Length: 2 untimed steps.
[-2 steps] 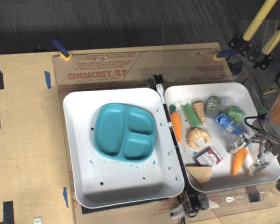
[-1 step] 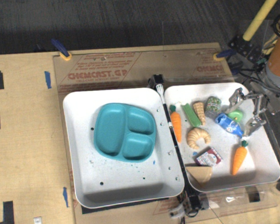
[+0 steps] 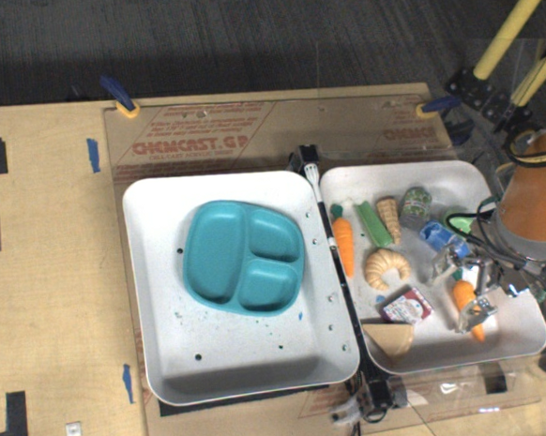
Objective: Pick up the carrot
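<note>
An orange carrot (image 3: 344,242) with a green top lies along the left wall of the right bin (image 3: 522,338), pointing toward the front. My gripper (image 3: 466,291) is low over the right side of that bin, well to the right of this carrot. A second small orange, carrot-like piece (image 3: 464,295) sits directly under the gripper, and its tip shows at the front. The gripper's metal parts and cables partly cover this piece, so I cannot make out any grip on it.
The right bin also holds a green stick (image 3: 369,222), a croissant (image 3: 387,267), a mottled green ball (image 3: 415,203), a blue item (image 3: 436,235), a packet (image 3: 405,305) and a tan wedge (image 3: 393,337). A teal divided plate (image 3: 243,255) lies in the left bin (image 3: 162,362).
</note>
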{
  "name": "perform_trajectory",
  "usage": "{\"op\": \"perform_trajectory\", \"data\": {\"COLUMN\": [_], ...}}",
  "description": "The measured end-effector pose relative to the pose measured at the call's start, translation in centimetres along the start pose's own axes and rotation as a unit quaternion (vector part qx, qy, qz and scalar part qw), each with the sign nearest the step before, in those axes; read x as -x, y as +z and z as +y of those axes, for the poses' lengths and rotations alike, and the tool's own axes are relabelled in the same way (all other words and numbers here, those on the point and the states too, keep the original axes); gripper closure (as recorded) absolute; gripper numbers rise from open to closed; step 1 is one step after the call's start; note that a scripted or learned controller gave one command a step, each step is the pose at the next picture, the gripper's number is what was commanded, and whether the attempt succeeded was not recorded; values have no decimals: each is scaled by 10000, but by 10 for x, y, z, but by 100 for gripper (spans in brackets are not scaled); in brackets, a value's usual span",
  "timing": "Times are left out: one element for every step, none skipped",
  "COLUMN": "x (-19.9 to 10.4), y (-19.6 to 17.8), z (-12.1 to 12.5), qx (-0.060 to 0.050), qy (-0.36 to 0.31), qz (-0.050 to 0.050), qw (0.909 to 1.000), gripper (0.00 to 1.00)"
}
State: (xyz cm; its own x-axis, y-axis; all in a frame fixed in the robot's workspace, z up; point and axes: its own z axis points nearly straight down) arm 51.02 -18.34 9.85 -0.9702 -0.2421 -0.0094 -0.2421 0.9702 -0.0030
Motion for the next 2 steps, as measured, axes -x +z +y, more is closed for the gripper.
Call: {"op": "perform_trajectory", "data": {"x": [-13, -8], "y": [9, -5], "z": [-18, -17], "qx": [-6, -37], "qy": [-2129, -2126], "qz": [-30, -89], "qw": [9771, 9771], "gripper": [0, 100]}}
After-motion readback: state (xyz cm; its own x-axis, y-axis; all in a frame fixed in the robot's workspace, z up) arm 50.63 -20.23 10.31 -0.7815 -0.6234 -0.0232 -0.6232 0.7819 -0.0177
